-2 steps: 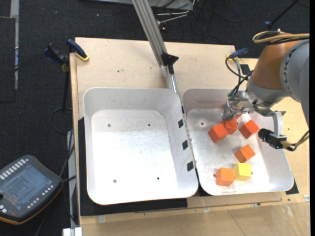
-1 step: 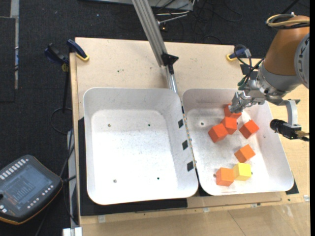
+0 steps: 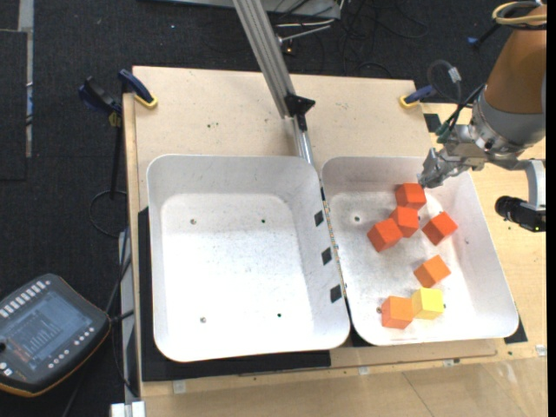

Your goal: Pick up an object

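A pale wooden bench (image 3: 234, 111) is bearing two shallow white plastic bins, and the gripper (image 3: 432, 178) is hovering over the right-hand bin (image 3: 486, 268), just above its topmost small orange cube (image 3: 410, 195), seemingly lining up a grasp.

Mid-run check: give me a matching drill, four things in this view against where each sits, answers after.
Things:
1. yellow block
2. gripper
3. teach pendant
4. blue and yellow clamp

Places:
A. on the floor, bottom left of the view
B. just above the topmost orange block in the right bin
C. at the bench's far left corner
D. near end of the right bin, touching an orange block

Pairs: 1-D, 2-B, 3-A, 4-C
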Tool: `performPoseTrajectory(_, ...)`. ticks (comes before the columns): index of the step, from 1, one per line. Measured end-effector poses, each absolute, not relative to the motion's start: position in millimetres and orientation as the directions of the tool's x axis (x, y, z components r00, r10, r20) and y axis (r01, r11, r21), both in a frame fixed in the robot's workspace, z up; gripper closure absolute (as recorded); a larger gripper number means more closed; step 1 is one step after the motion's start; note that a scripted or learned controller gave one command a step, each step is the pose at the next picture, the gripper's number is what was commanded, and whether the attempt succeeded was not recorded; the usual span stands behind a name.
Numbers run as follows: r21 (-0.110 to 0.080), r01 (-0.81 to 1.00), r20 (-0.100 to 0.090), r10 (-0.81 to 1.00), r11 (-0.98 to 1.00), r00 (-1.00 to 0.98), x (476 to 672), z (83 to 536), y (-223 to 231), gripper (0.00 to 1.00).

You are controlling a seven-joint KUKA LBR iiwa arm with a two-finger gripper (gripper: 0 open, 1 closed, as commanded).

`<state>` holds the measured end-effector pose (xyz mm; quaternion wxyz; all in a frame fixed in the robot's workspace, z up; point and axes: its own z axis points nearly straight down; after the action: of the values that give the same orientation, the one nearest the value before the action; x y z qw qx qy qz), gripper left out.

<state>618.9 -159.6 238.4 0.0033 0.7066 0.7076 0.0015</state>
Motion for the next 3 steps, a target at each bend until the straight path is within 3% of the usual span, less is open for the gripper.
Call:
performPoseTrajectory(1, 0.007, 1.000, -0.002, 1.000, 0.003, -0.003, 620.4, 286.0, -159.7, 1.00)
performPoseTrajectory(3, -0.001, 1.000, 0.001, 1.000, 0.007, -0.007, 600.4, 278.8, -61.5, 1.00)
